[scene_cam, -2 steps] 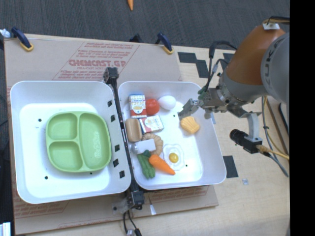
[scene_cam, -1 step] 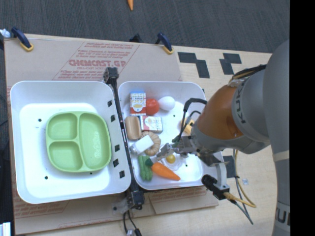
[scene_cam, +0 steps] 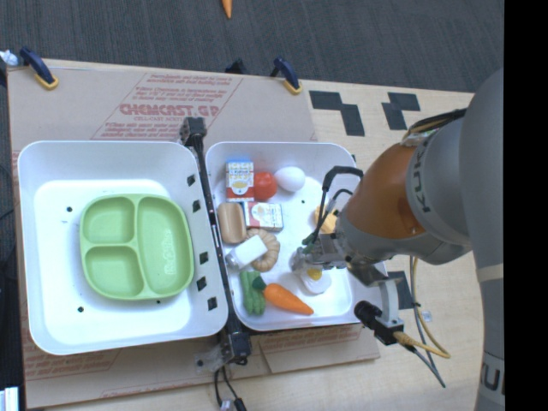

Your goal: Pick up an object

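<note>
Dark carpet surrounds the counter (scene_cam: 282,101), which is covered in printed cardboard and carries two shallow white bins side by side. One bin (scene_cam: 34,255) holds a green divided plate (scene_cam: 137,247). The other bin (scene_cam: 342,157) is crowded with toy food: a small carton (scene_cam: 240,178), a red tomato (scene_cam: 265,185), a white egg (scene_cam: 290,178), a flat packet (scene_cam: 267,217), a bread roll (scene_cam: 231,223), a white block (scene_cam: 248,251), a green vegetable (scene_cam: 254,294) and an orange carrot (scene_cam: 287,298).

Reaching in over that crowded bin, the arm's orange band sits above the bin's near corner, and the claw (scene_cam: 312,259) hangs low over a small white-and-yellow piece that looks like a fried egg (scene_cam: 314,281). Whether the claw is spread or closed cannot be told; the wrist hides it from above.

That fried egg seems the likeliest target. It is probably light, stiff plastic, smooth and flat, so it could slip out sideways under a pinch. Gripping across its narrow width, low at the rim, looks safest. The carrot lies just beside it and could get nudged.
</note>
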